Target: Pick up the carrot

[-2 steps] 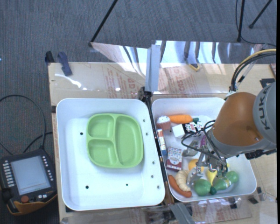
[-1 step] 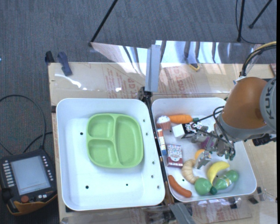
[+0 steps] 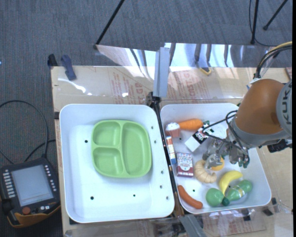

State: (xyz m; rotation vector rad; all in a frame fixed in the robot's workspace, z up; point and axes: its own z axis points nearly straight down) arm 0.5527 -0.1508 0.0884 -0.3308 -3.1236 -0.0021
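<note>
Hovering low over the middle of the right bin [image 3: 255,169], the arm [image 3: 259,110] is seen with its wrist above a pale ring-shaped pastry [image 3: 205,172] and near a yellow banana [image 3: 229,178]; whether the jaws are spread or pressed together cannot be told, since they are lost among cables and shadow; nothing is seen held. The carrot [image 3: 190,124] lies flat near the bin's far wall, towards its left side, set lengthwise left to right; a small cup [image 3: 173,129] stands just beside its left end and a white box [image 3: 193,142] lies just in front of it; the carrot is judged not yet approached. For the step to be done well, the jaws would best be carried to the far left, turned so that they close across the carrot's width, and lowered at its middle, clear of the cup and the white box. As for writing, the letters KU are made out on the arm's grey casing; print on a red packet [image 3: 184,164] and red lettering on the surface [image 3: 118,85] are too small to be read.
</note>
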